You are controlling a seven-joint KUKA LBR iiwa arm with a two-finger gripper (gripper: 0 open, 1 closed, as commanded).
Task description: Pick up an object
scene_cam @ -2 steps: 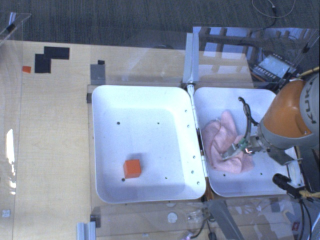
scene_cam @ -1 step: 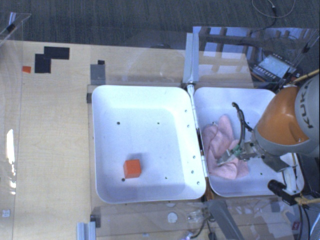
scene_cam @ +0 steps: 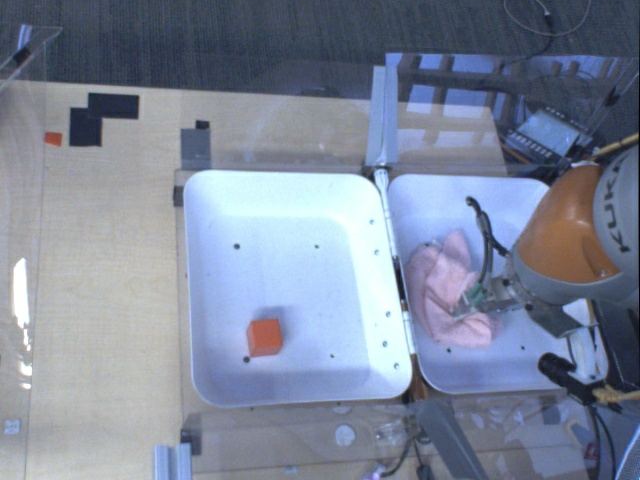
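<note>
Gripper (scene_cam: 478, 303) down on pink cloth (scene_cam: 447, 288) in right bin (scene_cam: 520, 373), grip unclear; orange block (scene_cam: 265, 337) in left bin (scene_cam: 290, 393).

Fixed overhead camera, slanted over bins (scene_cam: 290, 193)

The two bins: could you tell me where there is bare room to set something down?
The left bin is bare above and right of the orange block. The right bin is crowded by the pink cloth and the gripper.
</note>
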